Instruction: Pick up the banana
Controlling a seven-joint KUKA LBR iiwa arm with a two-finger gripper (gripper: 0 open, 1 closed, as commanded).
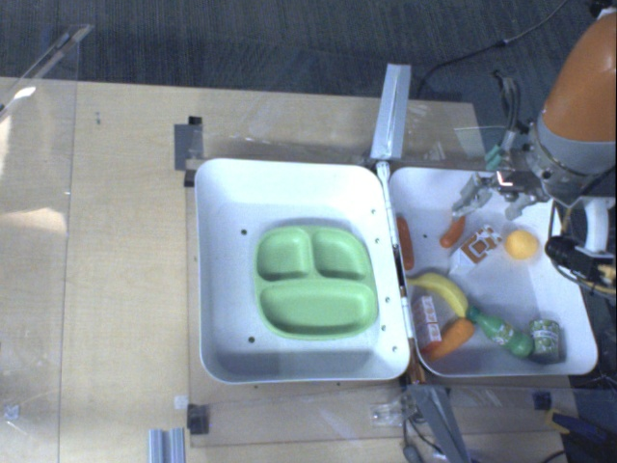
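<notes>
Banana (442,291) lies in the right bin (576,355) near its left wall, long axis slanting toward the front edge. My fingers (494,189) hang spread and empty near the back edge, so it lies forward-left of me.

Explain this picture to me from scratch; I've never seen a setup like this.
One camera looks down at a slant on a bench with two shallow white bins. The left bin holds a green divided tray. The right bin holds toy food: a banana, an orange fruit, a carrot, a sausage and a few small packets. The grey and orange robot arm reaches in from the right; its gripper hangs over the right bin, apart from the banana, and nothing shows between its fingers.
</notes>
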